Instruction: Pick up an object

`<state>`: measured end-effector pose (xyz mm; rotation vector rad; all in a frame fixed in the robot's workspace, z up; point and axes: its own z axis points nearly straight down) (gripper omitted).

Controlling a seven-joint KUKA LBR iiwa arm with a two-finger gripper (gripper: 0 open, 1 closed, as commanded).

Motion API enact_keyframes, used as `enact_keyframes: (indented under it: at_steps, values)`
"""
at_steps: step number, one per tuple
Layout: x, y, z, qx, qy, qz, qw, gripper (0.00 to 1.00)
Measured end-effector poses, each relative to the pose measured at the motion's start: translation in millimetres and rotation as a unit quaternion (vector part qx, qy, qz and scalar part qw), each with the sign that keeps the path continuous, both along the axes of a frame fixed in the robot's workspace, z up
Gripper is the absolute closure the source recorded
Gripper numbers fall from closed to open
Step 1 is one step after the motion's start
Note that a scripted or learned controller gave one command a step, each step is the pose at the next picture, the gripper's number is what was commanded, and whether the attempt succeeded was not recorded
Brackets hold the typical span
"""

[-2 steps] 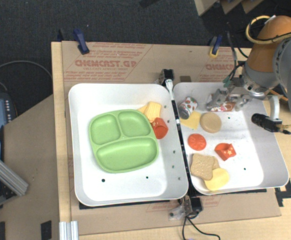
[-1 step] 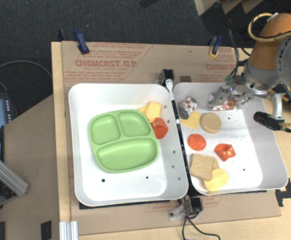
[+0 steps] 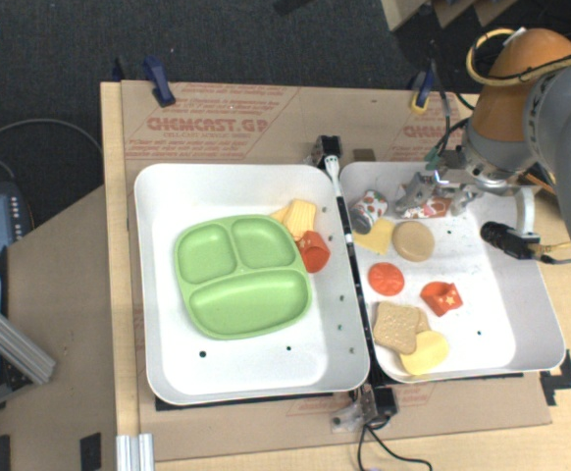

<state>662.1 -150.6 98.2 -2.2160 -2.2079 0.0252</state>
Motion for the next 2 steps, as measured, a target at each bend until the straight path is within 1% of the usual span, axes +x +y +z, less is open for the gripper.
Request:
enact_keyframes:
  at_steps: [1,2]
  values:
    - [1,17,-5,-0.0089,0.000,-0.003,1.0000,1.00]
    - [-86,21,41,0.0018,-0.008,0.000,1.0000,1.00]
